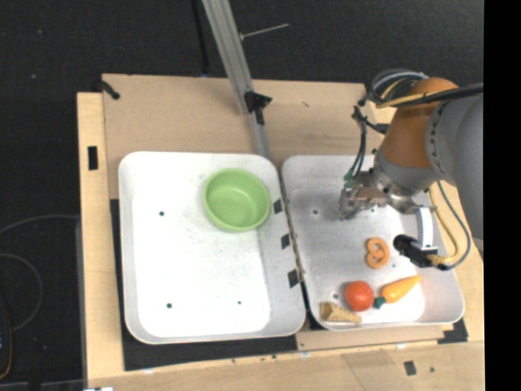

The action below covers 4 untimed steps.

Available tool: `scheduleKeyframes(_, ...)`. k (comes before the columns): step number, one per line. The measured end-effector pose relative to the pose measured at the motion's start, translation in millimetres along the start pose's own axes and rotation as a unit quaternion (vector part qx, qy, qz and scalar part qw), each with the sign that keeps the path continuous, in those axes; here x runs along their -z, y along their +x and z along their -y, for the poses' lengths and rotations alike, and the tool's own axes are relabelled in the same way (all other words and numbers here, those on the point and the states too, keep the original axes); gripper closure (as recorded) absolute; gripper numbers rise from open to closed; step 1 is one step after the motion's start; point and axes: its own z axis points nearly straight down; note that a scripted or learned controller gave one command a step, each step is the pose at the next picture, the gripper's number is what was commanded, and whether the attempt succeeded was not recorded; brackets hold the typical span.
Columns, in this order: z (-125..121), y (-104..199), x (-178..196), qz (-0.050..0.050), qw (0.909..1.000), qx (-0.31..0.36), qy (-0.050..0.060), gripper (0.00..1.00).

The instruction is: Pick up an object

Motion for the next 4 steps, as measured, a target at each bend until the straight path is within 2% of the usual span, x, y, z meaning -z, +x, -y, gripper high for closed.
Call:
scheduleKeyframes(2,3.9,-11.4,125.1,0.0,1.0,0.001,-0.002,1.0)
scheduleKeyframes(3,1.1,-13.5,166.6,0.0,1.0,0.004,0.001,1.0)
scheduleKeyframes(4,0.1,-14.1,187.2,-0.001,1.0,0.005,0.001,1.0)
